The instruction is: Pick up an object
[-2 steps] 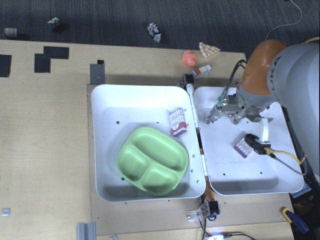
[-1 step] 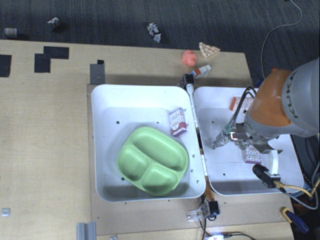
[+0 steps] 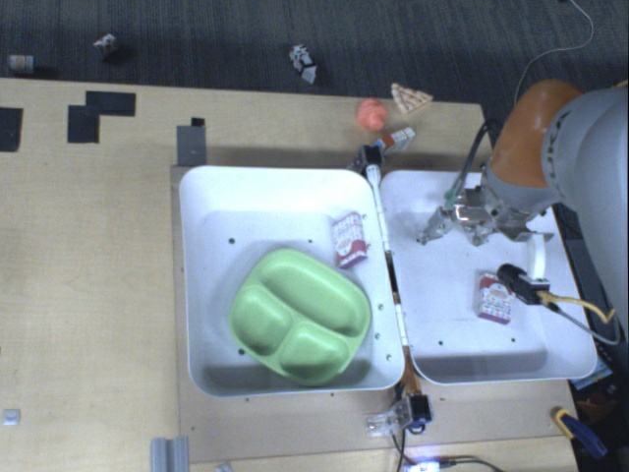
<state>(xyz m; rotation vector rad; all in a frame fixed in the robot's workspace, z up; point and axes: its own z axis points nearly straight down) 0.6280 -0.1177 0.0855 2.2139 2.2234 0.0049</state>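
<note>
Grey KUKA arm with an orange band

The arm (image 3: 590, 146) has a smooth, rounded pale grey casing with a glossy orange band above the wrist; a thin dark cable runs beside it, and the gripper (image 3: 447, 222) is bare grey metal.

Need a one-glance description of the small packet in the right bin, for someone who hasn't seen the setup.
Of the two white bins, take the right bin, the one the arm reaches into. The small red-and-white packet lies flat toward its right side, below the gripper. Its twin sits in the left bin, beside the green divided plate.
</note>
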